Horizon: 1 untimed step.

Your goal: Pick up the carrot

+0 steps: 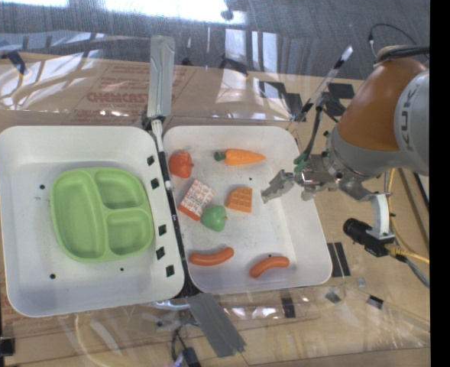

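Over right bin (305, 239), gripper (274, 190) hovering just right of carrot (241, 157), not touching; fingers' spread impossible to tell, honestly.

orange carrot (243, 157), lying flat, right bin
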Available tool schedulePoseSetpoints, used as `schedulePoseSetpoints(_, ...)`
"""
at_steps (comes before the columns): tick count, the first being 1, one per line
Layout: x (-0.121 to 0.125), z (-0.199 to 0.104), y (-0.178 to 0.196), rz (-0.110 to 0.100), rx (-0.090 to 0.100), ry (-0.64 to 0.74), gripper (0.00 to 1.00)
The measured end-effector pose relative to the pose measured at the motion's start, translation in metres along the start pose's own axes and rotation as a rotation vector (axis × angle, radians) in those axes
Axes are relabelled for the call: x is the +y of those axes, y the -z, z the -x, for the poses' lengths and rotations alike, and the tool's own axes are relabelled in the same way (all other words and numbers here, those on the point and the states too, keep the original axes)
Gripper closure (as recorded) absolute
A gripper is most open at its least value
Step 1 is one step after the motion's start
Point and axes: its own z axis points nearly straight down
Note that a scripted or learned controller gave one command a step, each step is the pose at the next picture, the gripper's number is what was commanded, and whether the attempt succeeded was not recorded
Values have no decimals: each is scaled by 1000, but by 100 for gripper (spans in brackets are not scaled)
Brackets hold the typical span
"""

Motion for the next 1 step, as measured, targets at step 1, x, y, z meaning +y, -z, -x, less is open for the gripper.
schedulePoseSetpoints(1,89,3,-49,1,-1,-324,0)
